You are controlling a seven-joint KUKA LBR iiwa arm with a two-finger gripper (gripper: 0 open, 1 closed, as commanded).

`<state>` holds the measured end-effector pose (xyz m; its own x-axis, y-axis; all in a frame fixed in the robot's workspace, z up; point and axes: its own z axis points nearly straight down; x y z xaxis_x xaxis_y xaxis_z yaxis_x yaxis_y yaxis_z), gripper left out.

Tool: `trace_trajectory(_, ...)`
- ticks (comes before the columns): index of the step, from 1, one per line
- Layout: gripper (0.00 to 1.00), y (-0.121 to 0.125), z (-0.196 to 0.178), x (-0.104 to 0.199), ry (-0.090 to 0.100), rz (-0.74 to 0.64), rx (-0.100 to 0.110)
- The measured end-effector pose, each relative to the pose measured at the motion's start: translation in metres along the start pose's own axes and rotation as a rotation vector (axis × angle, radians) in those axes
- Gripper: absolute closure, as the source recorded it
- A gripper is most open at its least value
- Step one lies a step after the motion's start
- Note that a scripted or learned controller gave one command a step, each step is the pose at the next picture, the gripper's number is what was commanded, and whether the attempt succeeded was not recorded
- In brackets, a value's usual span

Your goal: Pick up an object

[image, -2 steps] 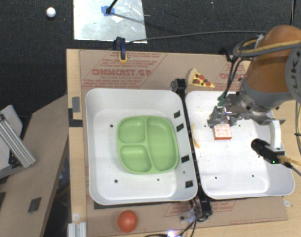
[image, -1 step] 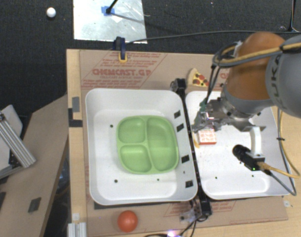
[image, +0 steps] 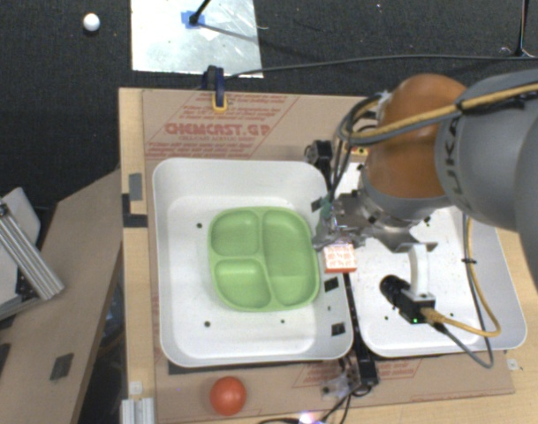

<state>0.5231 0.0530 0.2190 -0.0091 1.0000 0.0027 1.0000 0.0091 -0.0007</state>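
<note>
You have the left bin [image: 176,263] and green divided tray [image: 261,259] lying just left of the claw [image: 332,235], nothing visibly lifted yet, and I cannot tell what state the claw is in.

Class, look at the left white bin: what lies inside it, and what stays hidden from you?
Inside the left white bin lies a green divided tray, its three compartments holding nothing visible. The bin floor beneath the tray is covered, and the arm hides the bin's right rim.
</note>
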Motion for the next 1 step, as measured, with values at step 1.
trace_trajectory(1, 1.00, -0.0134, 0.0060, 0.0466, 0.000, 0.000, 0.000)
